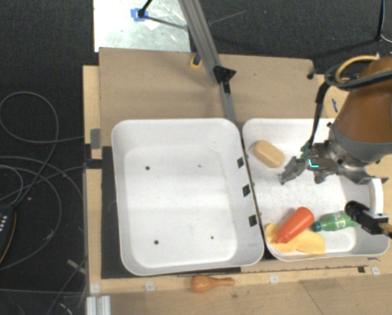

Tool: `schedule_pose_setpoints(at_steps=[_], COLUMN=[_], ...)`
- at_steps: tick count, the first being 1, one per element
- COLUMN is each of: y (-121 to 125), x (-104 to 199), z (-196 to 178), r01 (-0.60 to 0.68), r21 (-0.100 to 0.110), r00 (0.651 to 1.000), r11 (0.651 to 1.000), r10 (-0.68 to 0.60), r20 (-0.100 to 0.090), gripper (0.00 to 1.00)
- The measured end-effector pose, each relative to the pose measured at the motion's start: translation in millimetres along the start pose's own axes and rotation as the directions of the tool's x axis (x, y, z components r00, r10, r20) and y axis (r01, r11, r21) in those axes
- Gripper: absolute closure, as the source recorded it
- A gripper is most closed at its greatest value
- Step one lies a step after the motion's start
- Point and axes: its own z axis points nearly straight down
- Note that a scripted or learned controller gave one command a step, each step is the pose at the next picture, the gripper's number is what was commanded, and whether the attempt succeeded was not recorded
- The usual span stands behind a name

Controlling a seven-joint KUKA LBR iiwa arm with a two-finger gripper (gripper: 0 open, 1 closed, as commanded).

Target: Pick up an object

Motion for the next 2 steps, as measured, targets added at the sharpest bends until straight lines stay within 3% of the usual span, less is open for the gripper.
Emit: schedule_pose_setpoints(at_steps=[1,2], y=[1.0,4.9], x=[-0.2,-1.5], z=[-2.1,40.5], r01=[-0.003,-0.004], r21=[-0.005,0.000], r00=[1.000,1.000], r11=[1.000,1.000], r10=[0.003,0.004], r20=[0.001,0.000], gripper=[0.00,0.00])
